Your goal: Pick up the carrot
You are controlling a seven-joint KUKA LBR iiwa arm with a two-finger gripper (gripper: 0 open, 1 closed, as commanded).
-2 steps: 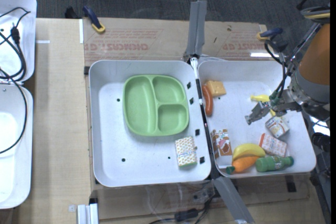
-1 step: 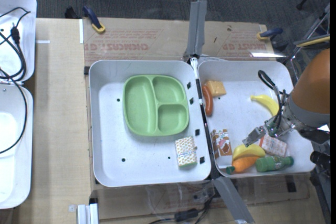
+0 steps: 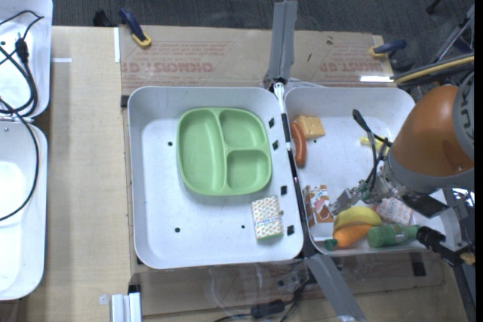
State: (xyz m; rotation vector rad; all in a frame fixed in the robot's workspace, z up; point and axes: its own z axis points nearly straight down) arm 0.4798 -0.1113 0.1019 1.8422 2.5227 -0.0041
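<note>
A: What's in the left bin?
B: A green plate and a small box. Nothing for the task.
A: And the carrot?
B: Lying at the right bin's near edge, under a banana, not lifted.
A: The end effector?
B: Low just above the pile; its grip I cannot tell. The pick seems undone.

The carrot is a short, stubby orange item with a smooth surface, lying flat on the floor of the right bin. Location: the bin's front edge, toward its front-left corner. Orientation: long axis roughly left to right, with the rounded end toward the left. A yellow banana lies directly behind it and touches it. A green bottle lies just to its right
</note>
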